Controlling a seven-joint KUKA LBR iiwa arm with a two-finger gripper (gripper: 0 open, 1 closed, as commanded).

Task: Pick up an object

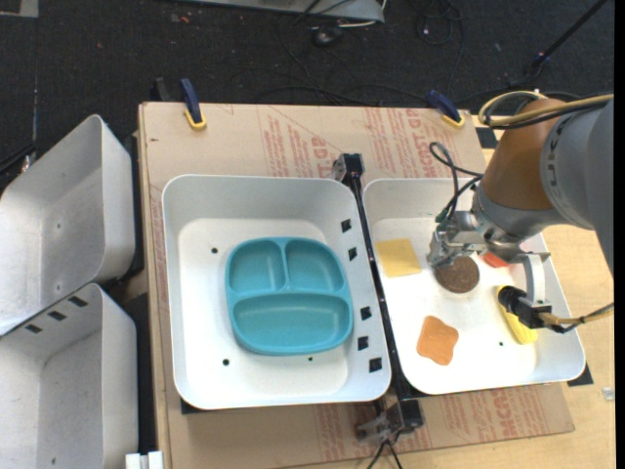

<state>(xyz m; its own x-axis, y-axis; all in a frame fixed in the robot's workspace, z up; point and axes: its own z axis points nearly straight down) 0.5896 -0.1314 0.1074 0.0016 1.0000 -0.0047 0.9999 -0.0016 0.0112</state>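
Disc [459,277] lies flat in right bin [566,360]. Gripper [445,249] low at disc's upper-left edge; how wide it stands, cannot tell. Centre over disc, drop straight, pinch across rim. 2 neighbours: yellow square [398,257] just left of disc, orange piece [437,340] below it. Neither looks to block.
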